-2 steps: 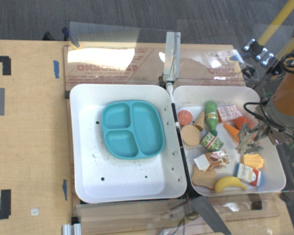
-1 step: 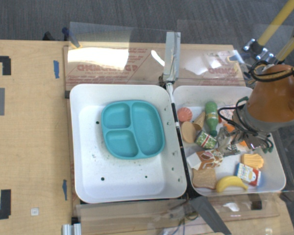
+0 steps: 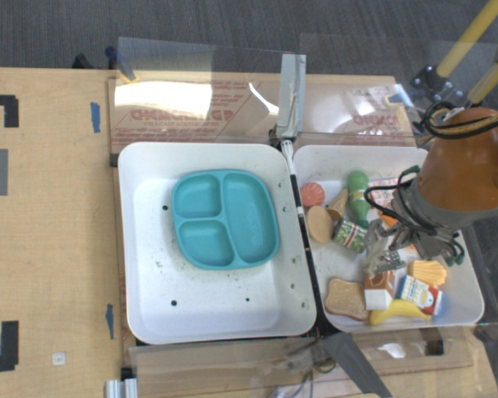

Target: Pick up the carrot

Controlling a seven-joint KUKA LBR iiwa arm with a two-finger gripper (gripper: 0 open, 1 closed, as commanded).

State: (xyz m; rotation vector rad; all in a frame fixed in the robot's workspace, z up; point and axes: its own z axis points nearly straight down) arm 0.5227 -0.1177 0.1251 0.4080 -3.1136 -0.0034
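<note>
One set of jaws is hanging low over the right bin (image 3: pixel 473 305), pointing down into the toy food near that bin's middle; the metal parts are blurring into the clutter, so whether they are standing apart or together cannot be told, and nothing is showing between them. Lying just beyond them, toward the far wall of the bin and tucked against the wrist of the arm (image 3: pixel 461 172), an orange sliver is showing, which is being taken here as the carrot (image 3: pixel 388 219); most of it is sitting hidden under the wrist, so its long axis cannot be judged. As a judgement, the coming move is calling for a short shift away from the near rim before any closing. Crowding the jaws are one labelled can (image 3: pixel 349 235) to the left, one red-and-white box (image 3: pixel 380 282) and one yellow wedge (image 3: pixel 427 270) on the near side. Further out are lying one toast slice (image 3: pixel 346 298), one banana (image 3: pixel 396 312), one tan oval (image 3: pixel 319 222), one red shell (image 3: pixel 314 194) and one green piece (image 3: pixel 357 181). One teal plate (image 3: pixel 226 219) with three compartments is sitting in the left bin (image 3: pixel 141 247). Two bins are standing on the counter (image 3: pixel 41 247), served by one arm.
</note>
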